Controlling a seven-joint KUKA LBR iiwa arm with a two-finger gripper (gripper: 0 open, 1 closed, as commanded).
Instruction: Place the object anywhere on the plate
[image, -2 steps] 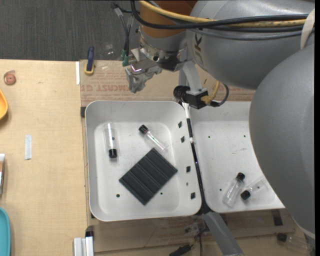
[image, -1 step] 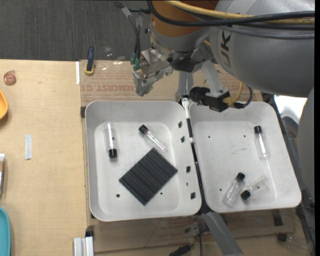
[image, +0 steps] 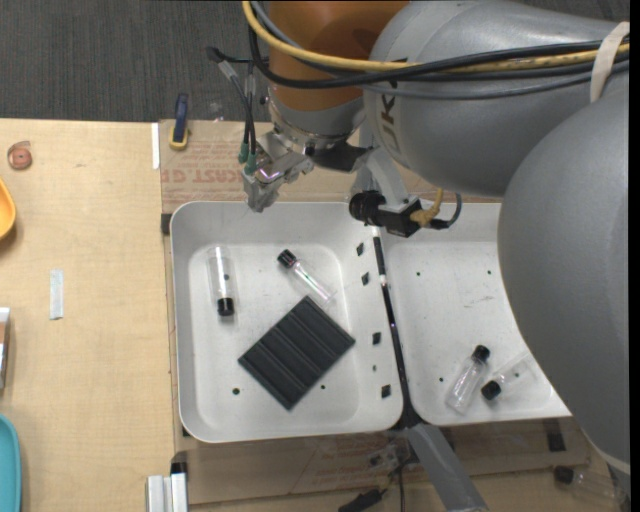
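A black ribbed square plate (image: 297, 352) lies tilted in the left bin (image: 190, 400), near its front. Two clear vials with black caps rest in that bin behind the plate: one (image: 220, 282) at the left lies lengthwise, the other (image: 303, 275) lies diagonally just off the plate's back corner. Two more capped vials (image: 465, 378) (image: 505, 382) sit close together in the right bin (image: 440, 270), near its front. My gripper (image: 262, 188) hangs over the back rim of the left bin, well behind the plate and apart from every vial. Nothing shows held in it.
The arm's grey body and orange band cover the upper right and part of the right bin. A black divider strip (image: 385, 300) runs between the bins. Brown cardboard (image: 205, 165) lies behind them. Small items sit on the wooden bench (image: 80, 300) at the left.
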